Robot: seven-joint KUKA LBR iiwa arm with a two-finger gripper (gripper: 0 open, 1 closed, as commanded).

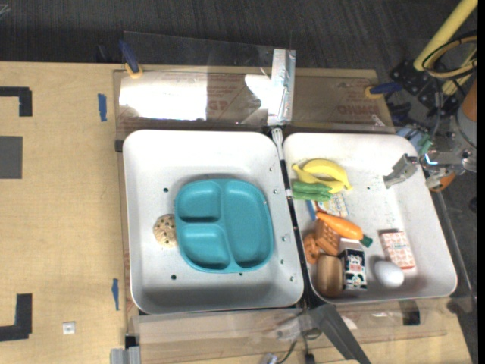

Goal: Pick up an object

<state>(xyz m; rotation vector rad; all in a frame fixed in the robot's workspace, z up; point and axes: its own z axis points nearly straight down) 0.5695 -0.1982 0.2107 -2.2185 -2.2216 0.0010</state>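
At the frame's right edge, the gripper (400,171) hovers over the right bin (443,264); whether it is open cannot be told, and nothing shows in its hold. Lower centre-right, one carrot (343,227) lies with its long axis diagonal, green end lower right, partly covering something orange. One banana (323,171) lies above.

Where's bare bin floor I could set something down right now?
Right bin: bare floor right of the banana, toward the gripper. Left bin: strip behind the teal tray. Crowded: right bin's near-left, around carrot and egg.
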